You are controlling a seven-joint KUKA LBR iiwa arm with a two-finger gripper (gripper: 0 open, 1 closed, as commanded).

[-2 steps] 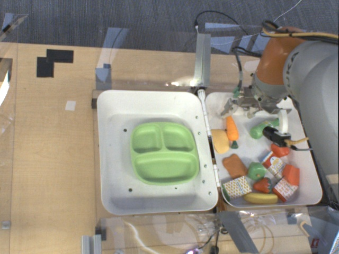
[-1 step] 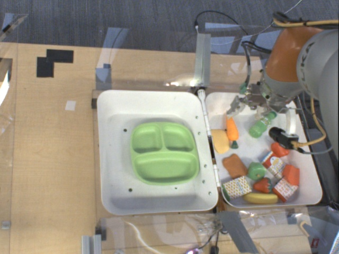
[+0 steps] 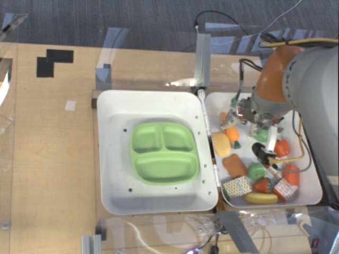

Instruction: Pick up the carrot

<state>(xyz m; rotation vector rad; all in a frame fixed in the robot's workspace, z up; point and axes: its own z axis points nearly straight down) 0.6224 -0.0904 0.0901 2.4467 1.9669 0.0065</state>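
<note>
from the overhead camera view i see the gripper (image 3: 249,121) low over the far part of the right bin (image 3: 316,192), the grey arm with its orange band coming in from the right and covering much of that corner. i cannot tell how wide the jaws stand or whether anything is in them; the wrist body and cables hide that. the carrot (image 3: 232,134), as i judge it, is the small orange piece with a green tip lying just left of and nearer than the gripper, beside the yellowish rounded piece (image 3: 221,143) against the bin's left wall. my worry is crowding: the carrot sits close to that piece and to the wall, so a descent slightly off could nudge it aside or pinch the neighbour instead. other orange and red pieces lie around, including a red piece (image 3: 282,148) to the right, and a wrong target is easy here. smooth, glossy toy food tends to squirt out of a two-finger pinch, more so on a tapered shape. a banana (image 3: 260,198) lies at the near edge, a brown slab (image 3: 234,166) and a green round piece (image 3: 257,170) mid-bin. the left bin (image 3: 111,189) holds a matte green divided plate (image 3: 164,152) with three shallow compartments.
</note>
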